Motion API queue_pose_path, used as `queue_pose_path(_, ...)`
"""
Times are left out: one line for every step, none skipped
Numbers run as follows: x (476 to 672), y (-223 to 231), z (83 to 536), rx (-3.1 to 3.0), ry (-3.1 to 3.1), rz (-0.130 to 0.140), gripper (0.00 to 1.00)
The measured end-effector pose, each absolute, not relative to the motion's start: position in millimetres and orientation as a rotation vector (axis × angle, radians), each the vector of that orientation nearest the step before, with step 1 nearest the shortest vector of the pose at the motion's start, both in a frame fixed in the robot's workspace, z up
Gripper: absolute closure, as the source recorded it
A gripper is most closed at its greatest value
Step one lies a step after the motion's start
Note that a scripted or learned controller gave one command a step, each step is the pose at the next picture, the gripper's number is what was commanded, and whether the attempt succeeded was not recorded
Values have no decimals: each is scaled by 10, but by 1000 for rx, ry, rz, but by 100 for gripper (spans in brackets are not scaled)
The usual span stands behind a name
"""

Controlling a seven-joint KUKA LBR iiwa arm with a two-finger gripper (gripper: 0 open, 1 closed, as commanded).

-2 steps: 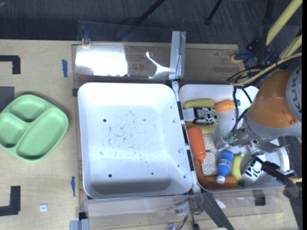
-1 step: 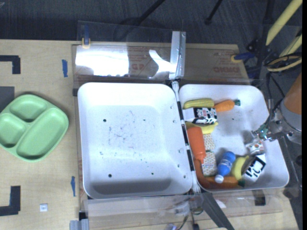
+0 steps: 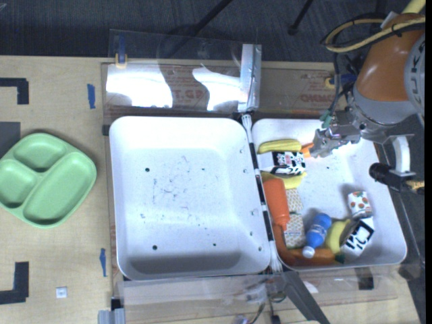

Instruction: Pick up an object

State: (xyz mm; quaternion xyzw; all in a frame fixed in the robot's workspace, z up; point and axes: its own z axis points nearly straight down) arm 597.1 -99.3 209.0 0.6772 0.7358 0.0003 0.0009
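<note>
The right bin (image 3: 381, 174) holds a heap of small things. A yellow banana (image 3: 279, 145) lies at its far left, with a black-and-white cow-patterned toy (image 3: 289, 160) just in front of it. A long orange piece (image 3: 275, 204) runs down the left wall. Near the front lie a blue bottle (image 3: 316, 231), a black-and-white box (image 3: 360, 236) and a small white cube with red spots (image 3: 358, 202). My gripper (image 3: 325, 140) hangs over the bin's far middle, just right of the banana, beside a small orange bit (image 3: 307, 148).
The left bin (image 3: 182, 191) sits beside the right one, and they share a middle wall. A green divided plate (image 3: 44, 178) rests on the bench at far left. A clear plastic panel (image 3: 179, 79) stands behind the left bin. Cables hang at upper right.
</note>
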Motion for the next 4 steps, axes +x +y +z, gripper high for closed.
queue_pose_path(6296, -1230, 2055, 1697, 2637, 3, 100)
queue_pose_path(6296, -1227, 2055, 1696, 2638, 2, 0)
queue_pose_path(6566, -667, 1853, 1655, 2665, 3, 0)
queue_pose_path(6707, -1321, 1146, 1670, 2654, 11, 0)
